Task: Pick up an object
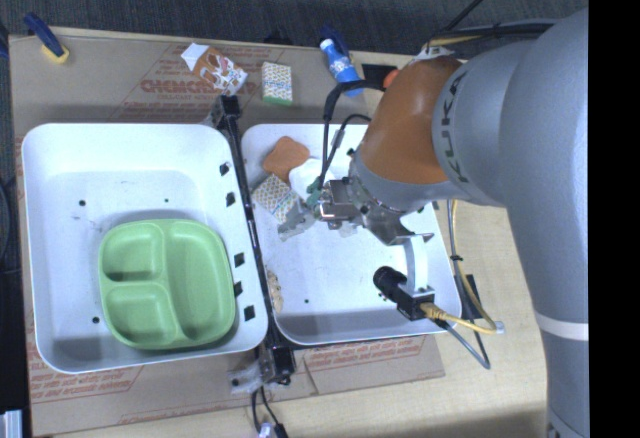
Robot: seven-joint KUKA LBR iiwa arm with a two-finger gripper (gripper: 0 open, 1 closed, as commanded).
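My gripper (pixel 303 211) is low in the right bin (pixel 340 316), near its upper left part, with the grey arm and orange band reaching in from the right. Just under and beside it lie a patterned white-and-green packet (pixel 272 194) and an orange object (pixel 286 156). A small pale item (pixel 305 173) sits between them and the wrist. The fingers are tangled with the clutter, and I cannot make out whether anything is between them.
The left bin (pixel 60 156) holds a green divided tray (pixel 166 282). Behind the bins on the cardboard lie a snack wrapper (pixel 214 69), a small patterned box (pixel 277 83) and a blue clip (pixel 340 60). A black cable fitting (pixel 400 293) hangs over the right bin.
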